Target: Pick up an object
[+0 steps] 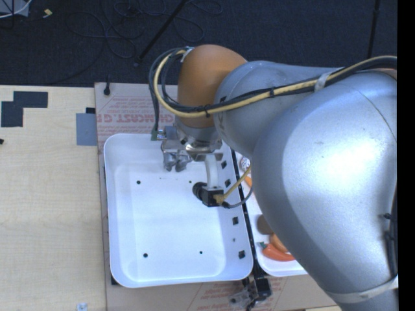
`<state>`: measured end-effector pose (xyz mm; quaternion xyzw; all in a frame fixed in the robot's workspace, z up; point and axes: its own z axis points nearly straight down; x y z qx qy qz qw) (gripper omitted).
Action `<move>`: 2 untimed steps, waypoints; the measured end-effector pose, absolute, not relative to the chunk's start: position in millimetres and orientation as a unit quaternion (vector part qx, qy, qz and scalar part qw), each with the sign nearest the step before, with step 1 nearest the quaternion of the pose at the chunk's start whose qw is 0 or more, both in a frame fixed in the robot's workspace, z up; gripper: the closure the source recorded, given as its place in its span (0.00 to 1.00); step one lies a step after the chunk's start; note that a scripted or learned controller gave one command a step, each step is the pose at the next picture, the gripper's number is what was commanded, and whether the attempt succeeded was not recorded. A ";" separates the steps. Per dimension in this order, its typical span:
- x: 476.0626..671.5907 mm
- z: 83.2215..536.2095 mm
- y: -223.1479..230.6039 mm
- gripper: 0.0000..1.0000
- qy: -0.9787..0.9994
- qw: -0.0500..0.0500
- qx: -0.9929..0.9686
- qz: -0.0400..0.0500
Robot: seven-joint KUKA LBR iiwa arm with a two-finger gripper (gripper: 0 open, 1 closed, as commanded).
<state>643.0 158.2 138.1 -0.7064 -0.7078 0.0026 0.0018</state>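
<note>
From the overhead camera I see a pale wood-grain bench (45,199) with a few grey-blue patches at its upper left, a brown cardboard sheet (133,112) printed in red under the bins, and behind it a dark floor (84,31) strewn with black cables. Two white bins sit side by side: the left bin (168,264) lies in plain sight, its floor marked by small dark holes, while the right bin (285,269) is almost wholly covered by the grey arm (324,173), which fills the right of my view. In the exposed corner of the right bin I count one orange object (280,251); a brownish shape above it I cannot identify. The hand (176,162) hangs over the upper part of the left bin, below the orange band (204,76); I cannot tell how far open it is, and I see nothing held.
</note>
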 end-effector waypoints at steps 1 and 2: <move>597.2 101.4 170.4 1.00 -0.708 0.003 -0.707 0.004; 600.9 104.7 171.3 1.00 -0.707 0.001 -0.707 0.002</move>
